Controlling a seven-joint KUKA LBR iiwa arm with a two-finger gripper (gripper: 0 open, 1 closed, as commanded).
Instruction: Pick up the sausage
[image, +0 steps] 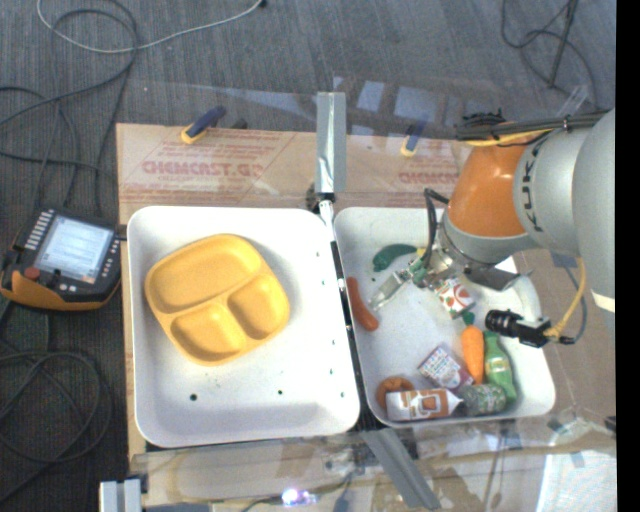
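Sausage (362, 304) lies against the left wall of the right bin (540, 330), at 9 o'clock from the gripper (398, 285). Gripper hangs just beside it, fingers apart, nothing between them. Best approach: shift toward 8 o'clock, straddle the sausage's short axis, stay clear of the wall, descend, close.

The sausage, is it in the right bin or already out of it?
In. The sausage lies flat on the floor of the right bin, by its left wall, apart from the gripper.
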